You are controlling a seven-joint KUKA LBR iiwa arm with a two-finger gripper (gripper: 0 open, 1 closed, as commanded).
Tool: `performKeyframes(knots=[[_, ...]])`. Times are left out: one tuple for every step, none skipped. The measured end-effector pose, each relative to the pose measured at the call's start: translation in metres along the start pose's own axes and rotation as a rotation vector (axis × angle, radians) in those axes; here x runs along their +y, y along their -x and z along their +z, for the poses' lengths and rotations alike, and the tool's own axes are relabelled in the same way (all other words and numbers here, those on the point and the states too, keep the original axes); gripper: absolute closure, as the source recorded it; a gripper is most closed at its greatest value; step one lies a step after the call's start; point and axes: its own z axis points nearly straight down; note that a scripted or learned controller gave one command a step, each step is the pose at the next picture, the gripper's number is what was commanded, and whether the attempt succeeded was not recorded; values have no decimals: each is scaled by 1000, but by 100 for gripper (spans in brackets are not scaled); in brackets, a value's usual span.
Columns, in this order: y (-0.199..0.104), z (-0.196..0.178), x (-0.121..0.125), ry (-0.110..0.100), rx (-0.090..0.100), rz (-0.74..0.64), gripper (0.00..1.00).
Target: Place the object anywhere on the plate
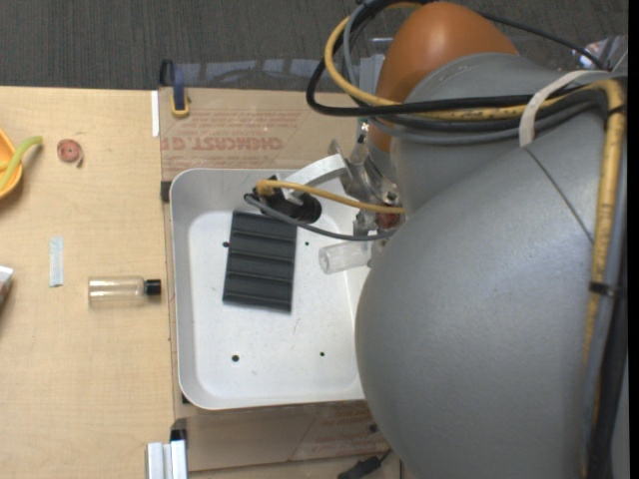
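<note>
My gripper (pixel 260 260) appears from above as a black ribbed block, low over the left-middle of the white bin (pixel 200 367). A yellow cable and a black plug run from its top end back to the arm. A small clear, tube-like piece (pixel 342 257) lies just right of the gripper, against the arm's edge; I cannot tell whether it is an object or part of the arm. Whatever is under the gripper is hidden.
The grey arm with its orange band (pixel 439 38) covers the right half of the view. On the wooden bench left of the bin lie a clear bottle with a black cap (pixel 122 288), a small white strip (pixel 56 262), a red disc (pixel 68 150) and an orange item (pixel 6 166) at the edge.
</note>
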Motion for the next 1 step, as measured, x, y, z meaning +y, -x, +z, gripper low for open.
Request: performKeyframes(knots=[[-115,-68,-9,-1,1,21,100]])
